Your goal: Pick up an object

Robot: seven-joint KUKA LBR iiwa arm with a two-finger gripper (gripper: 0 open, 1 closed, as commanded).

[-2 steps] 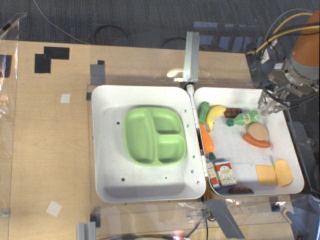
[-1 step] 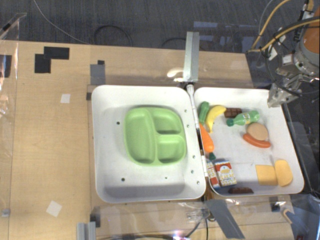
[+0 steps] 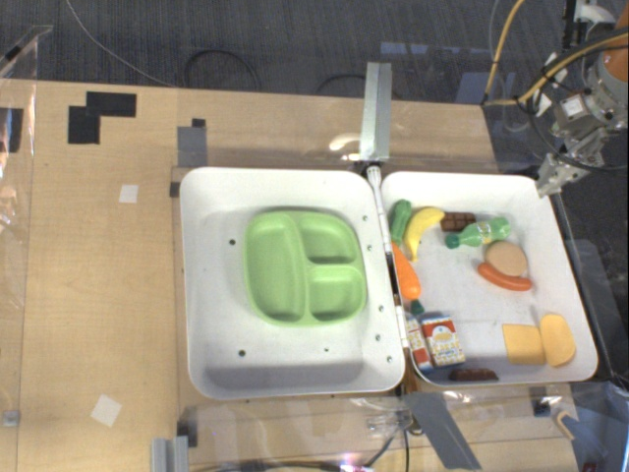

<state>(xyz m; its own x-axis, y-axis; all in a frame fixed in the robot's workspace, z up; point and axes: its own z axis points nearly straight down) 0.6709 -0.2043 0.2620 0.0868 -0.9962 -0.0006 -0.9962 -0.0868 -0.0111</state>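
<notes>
Claw hangs over the right bin's far corner, can't tell if it's wide or narrow. Toy banana lies near the divider, looks light, hard, slick plastic; I'd pinch across its curved middle

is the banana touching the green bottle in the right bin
Apart. The camera view shows bare white bin floor and a dark brown piece between the banana and the green bottle.

Pale wooden bench spreading left of my end effector, black square markers far left, dark grey carpet beyond, even overhead lighting.
</notes>
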